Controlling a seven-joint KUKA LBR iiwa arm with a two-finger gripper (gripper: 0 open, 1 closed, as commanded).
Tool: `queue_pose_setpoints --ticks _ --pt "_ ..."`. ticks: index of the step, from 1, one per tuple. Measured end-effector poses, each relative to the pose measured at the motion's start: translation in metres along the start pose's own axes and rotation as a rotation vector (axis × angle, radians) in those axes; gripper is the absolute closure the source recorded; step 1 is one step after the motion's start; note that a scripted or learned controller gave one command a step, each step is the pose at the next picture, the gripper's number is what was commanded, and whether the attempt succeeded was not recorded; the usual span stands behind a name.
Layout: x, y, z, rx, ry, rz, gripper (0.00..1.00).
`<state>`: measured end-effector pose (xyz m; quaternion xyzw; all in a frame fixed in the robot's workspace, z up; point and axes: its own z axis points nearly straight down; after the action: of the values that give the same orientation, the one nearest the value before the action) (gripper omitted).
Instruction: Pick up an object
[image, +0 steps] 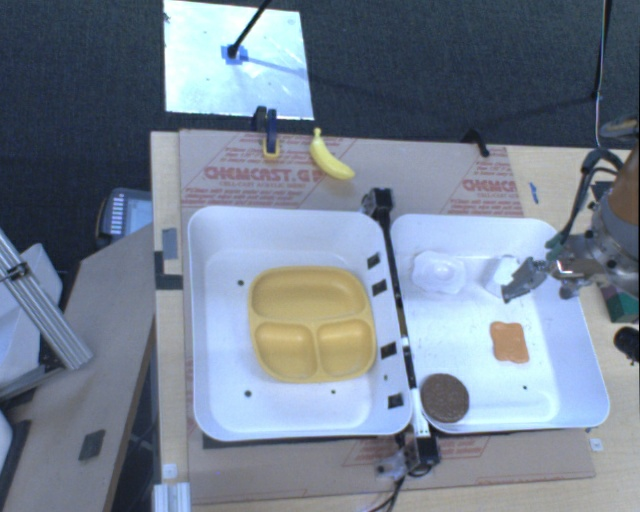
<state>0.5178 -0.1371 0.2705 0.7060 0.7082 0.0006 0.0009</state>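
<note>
Camera view: claw above orange piece; apart.

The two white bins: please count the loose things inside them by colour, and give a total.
Yellow: 1, the divided tray in the left bin.
White: 2, a white object and a smaller white piece in the right bin.
Orange: 1, a flat orange piece.
Brown: 1, a round brown disc.
Total: 5

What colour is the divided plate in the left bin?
Pale yellow plate, clearest in the camera view.
</note>
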Motion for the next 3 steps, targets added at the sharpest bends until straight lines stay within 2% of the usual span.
queue_pose_setpoints --ticks 2,3 --pt "0.005 -0.013 0.119 0.005 0.002 0.002 0.00" --pt "0.009 -0.008 0.180 0.005 0.002 0.002 0.00"
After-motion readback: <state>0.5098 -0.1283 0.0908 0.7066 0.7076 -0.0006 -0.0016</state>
